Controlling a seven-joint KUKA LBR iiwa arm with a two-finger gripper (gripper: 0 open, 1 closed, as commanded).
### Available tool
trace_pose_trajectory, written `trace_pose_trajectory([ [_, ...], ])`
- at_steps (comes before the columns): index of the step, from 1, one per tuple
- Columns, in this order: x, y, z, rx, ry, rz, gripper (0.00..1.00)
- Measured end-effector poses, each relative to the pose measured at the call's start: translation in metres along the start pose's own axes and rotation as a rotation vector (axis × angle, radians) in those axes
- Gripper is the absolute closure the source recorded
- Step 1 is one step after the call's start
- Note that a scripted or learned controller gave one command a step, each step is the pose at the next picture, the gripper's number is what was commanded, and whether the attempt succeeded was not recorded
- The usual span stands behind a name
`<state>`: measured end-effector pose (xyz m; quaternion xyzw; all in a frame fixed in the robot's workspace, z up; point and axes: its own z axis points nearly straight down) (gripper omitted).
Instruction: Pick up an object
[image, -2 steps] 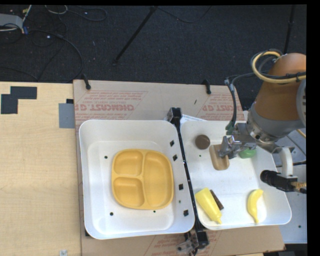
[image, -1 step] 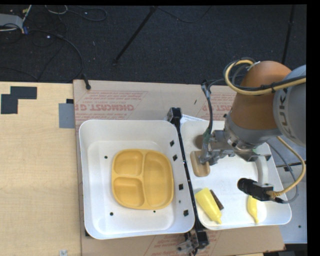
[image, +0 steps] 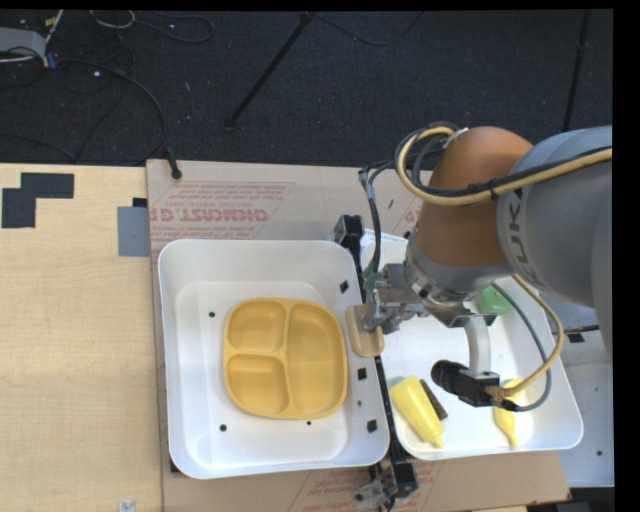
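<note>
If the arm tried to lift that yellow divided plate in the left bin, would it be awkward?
Probably. The yellow divided plate lies flat on the left bin, so its low rim likely gives fingers little to pinch. It looks like stiff, light plastic, so it should keep its shape. If pushed, it would likely slide, not roll.

I count two white bins (image: 190, 300), one yellow divided plate (image: 285, 357), two yellow objects (image: 417, 408) beside my arm, one green object (image: 494, 300) and one small tan piece (image: 364, 335)

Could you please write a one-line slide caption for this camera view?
KUKA arm's gripper poised over a tan object at the bins' divider, yellow divided plate lying in the left bin.
</note>
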<state>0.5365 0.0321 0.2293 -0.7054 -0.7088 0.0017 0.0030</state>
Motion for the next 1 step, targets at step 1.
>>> trace_pose_trajectory([
  [1, 0.0531, -0.0024, -0.008, -0.002, -0.001, -0.001, 1.0],
])
